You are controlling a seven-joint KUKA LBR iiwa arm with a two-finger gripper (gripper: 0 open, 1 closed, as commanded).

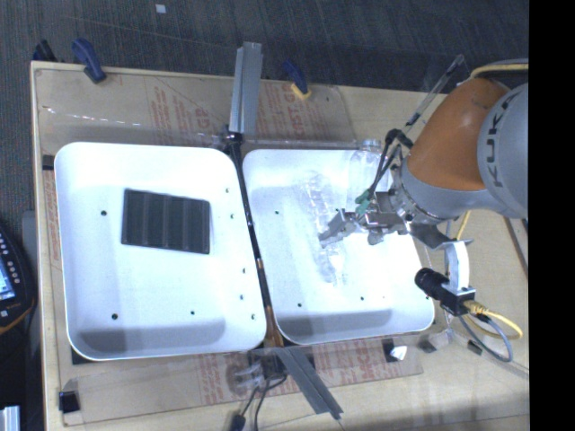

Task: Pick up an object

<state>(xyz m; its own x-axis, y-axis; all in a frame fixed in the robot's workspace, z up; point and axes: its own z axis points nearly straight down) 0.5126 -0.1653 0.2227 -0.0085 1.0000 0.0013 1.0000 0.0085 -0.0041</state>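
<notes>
Over the right bin (296,326), the arm bends low, gripper (334,230) state unclear.

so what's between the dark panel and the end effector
In the camera view, bare white floor of both bins and the divider separate the dark panel from the end effector.

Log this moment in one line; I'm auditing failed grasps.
arm: over right bin | gripper: low, by clear plastic object | grasp: unconfirmed | left bin: dark pad
</notes>
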